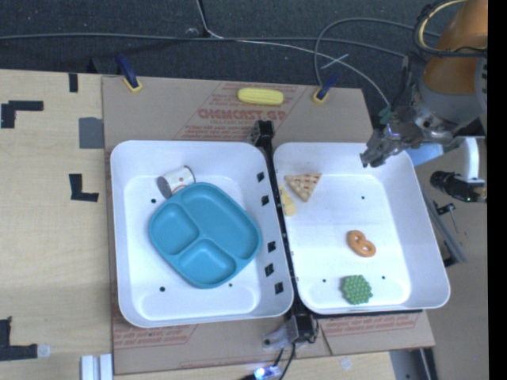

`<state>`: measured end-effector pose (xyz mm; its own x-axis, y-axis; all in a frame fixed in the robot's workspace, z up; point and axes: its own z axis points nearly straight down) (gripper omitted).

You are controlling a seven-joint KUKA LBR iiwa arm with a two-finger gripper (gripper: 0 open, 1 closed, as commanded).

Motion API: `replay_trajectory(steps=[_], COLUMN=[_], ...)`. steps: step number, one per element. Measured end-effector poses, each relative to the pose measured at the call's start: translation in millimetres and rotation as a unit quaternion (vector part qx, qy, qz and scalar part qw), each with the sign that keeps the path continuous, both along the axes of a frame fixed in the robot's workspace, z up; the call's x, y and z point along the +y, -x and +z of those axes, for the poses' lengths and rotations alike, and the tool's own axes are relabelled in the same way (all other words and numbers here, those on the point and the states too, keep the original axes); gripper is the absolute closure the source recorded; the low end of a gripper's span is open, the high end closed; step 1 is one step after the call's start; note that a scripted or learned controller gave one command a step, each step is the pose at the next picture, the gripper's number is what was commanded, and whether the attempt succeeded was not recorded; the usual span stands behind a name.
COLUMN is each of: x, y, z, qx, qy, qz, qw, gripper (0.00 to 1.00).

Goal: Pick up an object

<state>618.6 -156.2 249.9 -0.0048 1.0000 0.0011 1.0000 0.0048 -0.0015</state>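
Currently the end effector (374,156) hovers over the right bin's (424,236) upper rim in the approach step, finger state indeterminate, so the next move calls for travel inward and descent onto the pretzel (361,244), waffle (303,185) or green ball (356,289).

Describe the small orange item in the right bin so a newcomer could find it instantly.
Start at the right bin, the one nearer the arm. Near its middle, toward the right wall, lies the pretzel, a small orange-brown twisted loop. It sits between the waffle wedge above-left and the bumpy green piece below.
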Motion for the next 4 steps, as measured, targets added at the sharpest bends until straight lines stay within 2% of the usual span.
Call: replay_trajectory(steps=[1,2,3,4], x=[58.6,117.9,164.3,211.3], y=[8.5,15.8,15.4,26.1], z=[-13.1,-8.2,-20.8,-26.6], qx=[0.001,0.000,0.001,0.001], qy=[-0.0001,-0.0004,0.0002,0.0002], qz=[0.001,0.001,0.000,0.000], qw=[1.0000,1.0000,1.0000,1.0000], gripper=[1.00,1.00,1.00,1.00])
